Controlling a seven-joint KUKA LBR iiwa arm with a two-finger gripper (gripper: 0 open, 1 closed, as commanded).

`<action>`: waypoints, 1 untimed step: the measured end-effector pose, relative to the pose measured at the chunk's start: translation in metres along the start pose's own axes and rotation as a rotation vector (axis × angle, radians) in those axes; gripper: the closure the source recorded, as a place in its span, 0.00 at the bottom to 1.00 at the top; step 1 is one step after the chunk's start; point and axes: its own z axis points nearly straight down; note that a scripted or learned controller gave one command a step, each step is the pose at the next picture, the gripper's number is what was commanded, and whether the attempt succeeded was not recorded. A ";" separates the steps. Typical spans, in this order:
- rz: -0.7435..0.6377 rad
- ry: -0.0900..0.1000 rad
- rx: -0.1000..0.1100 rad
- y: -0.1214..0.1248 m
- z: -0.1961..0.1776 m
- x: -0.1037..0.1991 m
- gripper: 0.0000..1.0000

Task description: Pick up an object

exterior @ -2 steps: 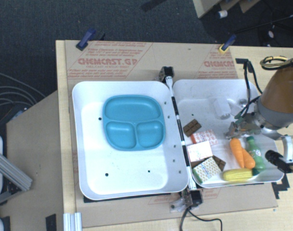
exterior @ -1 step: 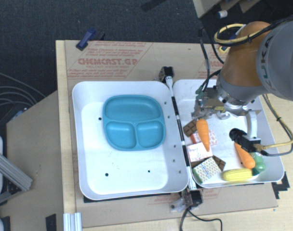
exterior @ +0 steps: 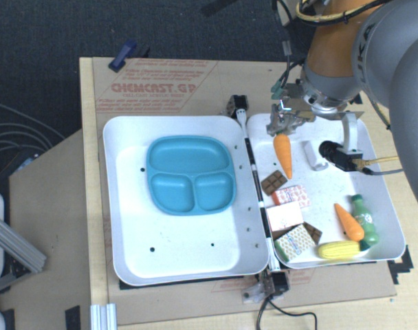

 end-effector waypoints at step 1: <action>0.001 0.000 0.004 -0.041 -0.015 -0.005 1.00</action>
